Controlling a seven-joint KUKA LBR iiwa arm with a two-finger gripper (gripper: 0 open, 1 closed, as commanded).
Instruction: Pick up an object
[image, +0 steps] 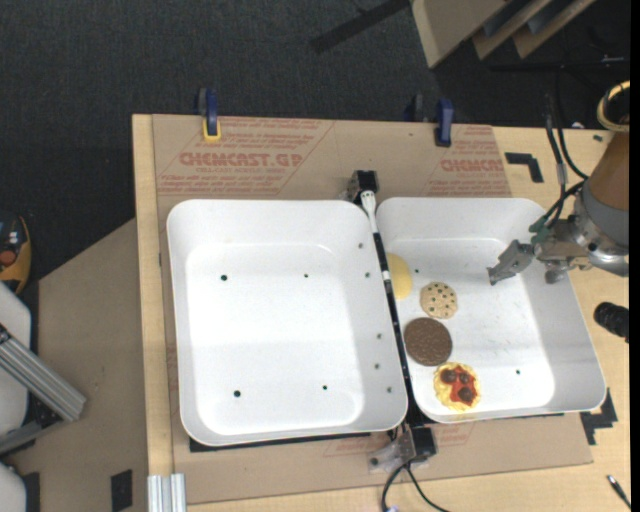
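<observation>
Cardboard sheeting (300, 150), printed with red lettering and clamped at its far edge, covers the bench and carries two shallow white bins side by side. Nearest the camera, along the front of the right bin (560, 330), lies a small round pastry with red topping (457, 386). Just beyond it, almost touching, sits a dark brown cookie (429, 341); further back lies a pale speckled cookie (438, 299), and beyond that a yellow disc (400, 276) rests against the wall shared with the left bin (200, 300). All four candidates for the pick form a line close to that dividing wall, in the right bin's left part.

Further back and to the right, the gripper (500, 270) hangs over the rear middle of the right bin, well apart from every item. Its grey tip points left and down; nothing is seen between its fingers, and whether they are spread or closed cannot be told at this angle.

Risks, as a judgement: the items are flat and thin, so fingers may slide over them and close on nothing. Their closeness to the wall and to one another may cause a finger to strike the rim or to nudge a neighbour aside. A descent from the present spot would meet bare bin floor.
</observation>
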